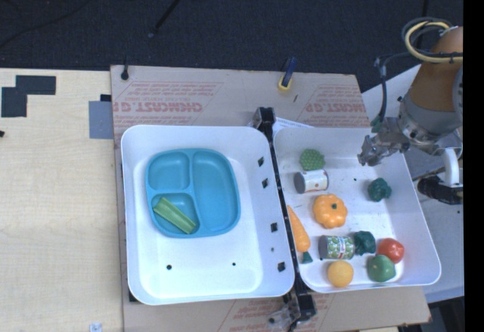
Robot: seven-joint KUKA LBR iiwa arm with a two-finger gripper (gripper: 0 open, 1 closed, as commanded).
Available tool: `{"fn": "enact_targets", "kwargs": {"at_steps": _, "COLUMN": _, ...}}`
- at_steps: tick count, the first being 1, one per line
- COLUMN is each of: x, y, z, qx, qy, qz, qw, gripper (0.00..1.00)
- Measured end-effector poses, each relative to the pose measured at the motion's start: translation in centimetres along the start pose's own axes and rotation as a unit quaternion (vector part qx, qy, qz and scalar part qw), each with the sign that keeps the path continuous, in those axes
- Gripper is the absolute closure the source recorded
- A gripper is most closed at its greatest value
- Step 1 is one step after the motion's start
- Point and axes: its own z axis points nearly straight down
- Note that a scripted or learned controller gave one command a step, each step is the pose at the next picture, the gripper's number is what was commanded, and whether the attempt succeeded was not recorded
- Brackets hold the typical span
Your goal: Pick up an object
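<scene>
Camera view, items listed left to right. Surface (53,194): pale wood, with a cardboard sheet (197,100) under both bins. Left bin (140,262): white, shallow, held a blue divided plate (208,187); a green celery-like piece (175,215) lay in the plate's lower left compartment. Right bin (420,247): white, shallow, touching the left bin along a black clipped seam. Contents of the right bin: an orange carrot (299,231) against the left wall; a green bumpy vegetable (311,159) near the top; just below it a grey cylinder (311,182) on its side; an orange pumpkin (330,211) at centre; a small can (337,247) on its side, touching a dark green item (364,241); a yellow round fruit (340,274) near the front wall; a green fruit (380,268) beside a red tomato (390,249) in the front right corner; a dark green broccoli-like piece (379,189) alone near the right wall. Hand (373,153): hung over the right bin's upper right area, above and just left of the broccoli-like piece, with nothing seen between its fingers; how far they were spread could not be told.
</scene>
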Motion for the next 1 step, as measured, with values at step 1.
{"fn": "enact_targets", "kwargs": {"at_steps": 1, "x": 0.13, "y": -0.45, "z": -6.22, "qx": 0.000, "qy": 0.000, "qz": -0.001, "qw": 1.0000, "gripper": 1.00}}
